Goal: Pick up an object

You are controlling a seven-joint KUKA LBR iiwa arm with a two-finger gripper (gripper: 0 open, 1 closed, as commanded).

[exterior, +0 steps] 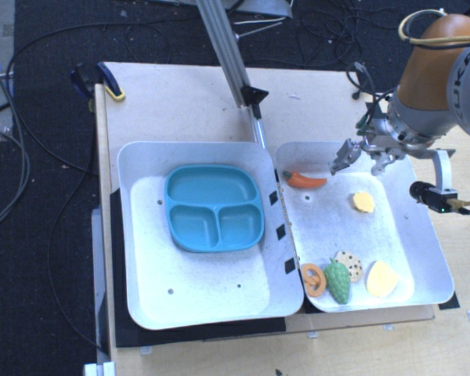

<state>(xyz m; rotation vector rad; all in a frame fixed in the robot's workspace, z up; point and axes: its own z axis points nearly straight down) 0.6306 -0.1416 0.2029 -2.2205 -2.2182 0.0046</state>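
The gripper (364, 161), fingers spread with nothing between them, hovers over the right bin (423, 241) at its 12 o'clock edge. The carrot (305, 181) lies near, long axis 9-to-3, tip toward 3.

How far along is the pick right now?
Nothing looks picked yet. The gripper hangs over the right bin's far end, nearest the carrot, which lies on the bin floor. Descending, grasping and lifting all remain.

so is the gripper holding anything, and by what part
Nothing is held. The gripper hangs open above the right bin, with the carrot lying apart from it.
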